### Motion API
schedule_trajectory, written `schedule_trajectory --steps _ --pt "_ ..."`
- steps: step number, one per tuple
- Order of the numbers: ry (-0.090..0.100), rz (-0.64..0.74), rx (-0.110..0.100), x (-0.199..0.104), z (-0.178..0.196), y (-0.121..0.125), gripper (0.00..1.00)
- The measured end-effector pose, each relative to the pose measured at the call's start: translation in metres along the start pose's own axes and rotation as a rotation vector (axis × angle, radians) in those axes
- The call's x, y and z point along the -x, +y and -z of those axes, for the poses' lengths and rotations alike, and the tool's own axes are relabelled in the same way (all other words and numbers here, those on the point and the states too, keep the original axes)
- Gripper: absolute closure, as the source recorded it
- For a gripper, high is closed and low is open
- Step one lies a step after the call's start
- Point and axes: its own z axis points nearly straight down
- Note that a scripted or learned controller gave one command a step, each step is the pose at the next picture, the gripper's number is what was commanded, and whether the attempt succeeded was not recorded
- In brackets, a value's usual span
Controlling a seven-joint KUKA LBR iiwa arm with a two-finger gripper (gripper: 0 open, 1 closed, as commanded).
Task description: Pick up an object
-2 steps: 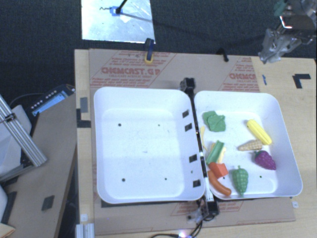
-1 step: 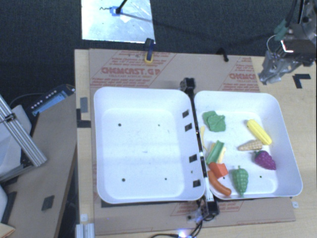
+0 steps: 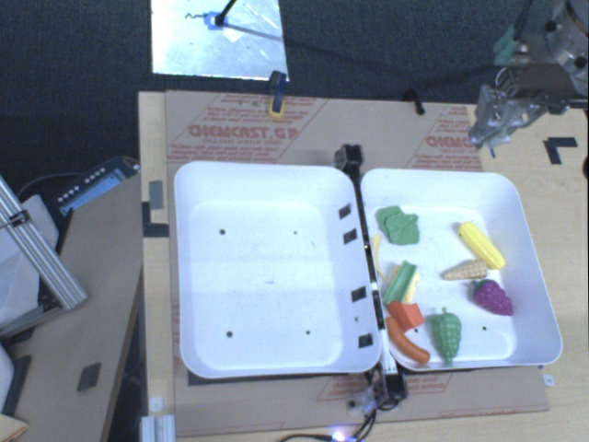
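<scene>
- Toy foods, among them a yellow corn cob (image 3: 481,245) and purple grapes (image 3: 492,296), lie in the right bin (image 3: 529,238).
- Gripper (image 3: 485,134) hangs above the worktop (image 3: 442,136), beyond that bin's far edge; finger state: cannot tell.

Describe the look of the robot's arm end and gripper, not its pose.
The metallic grey two-finger gripper hangs from a boxy grey wrist block. A small teal fitting sits on the block's left side, and thin dark cables run up from it. The picture is too blurred to make out any markings.
</scene>
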Motion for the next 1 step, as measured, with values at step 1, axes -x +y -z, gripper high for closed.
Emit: schedule_trajectory --steps 1 --pt "0.001 0.000 -0.001 -0.0165 0.0005 -0.0305 1.00"
